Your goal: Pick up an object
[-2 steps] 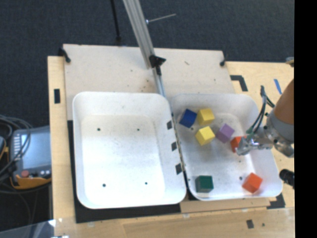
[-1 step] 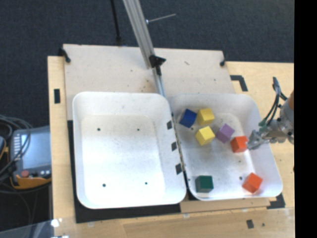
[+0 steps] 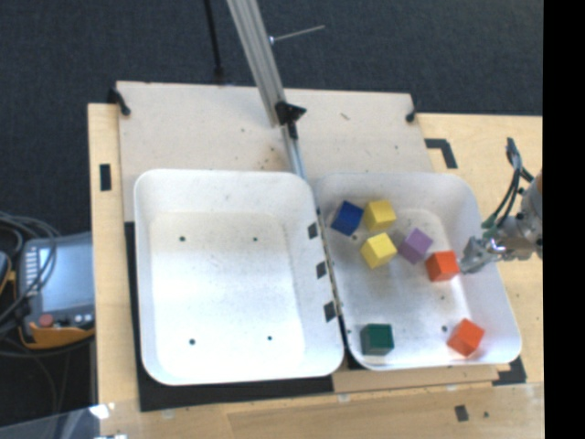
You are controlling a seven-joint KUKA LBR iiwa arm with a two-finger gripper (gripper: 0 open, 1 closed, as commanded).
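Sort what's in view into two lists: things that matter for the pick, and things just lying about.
For the pick: gripper; orange cube beside it; purple cube; right bin.

Lying about: left bin; metal pole; handheld controller.

a metal pole [image 3: 260, 58] slants up well left of the jaws. farther left past the surface [image 3: 274, 122], a screen device [image 3: 57, 282] sits among dark cables [image 3: 14, 231].

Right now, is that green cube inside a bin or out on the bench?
Inside. The green cube sits on the floor of the right bin, near its front-left corner, within the rim.
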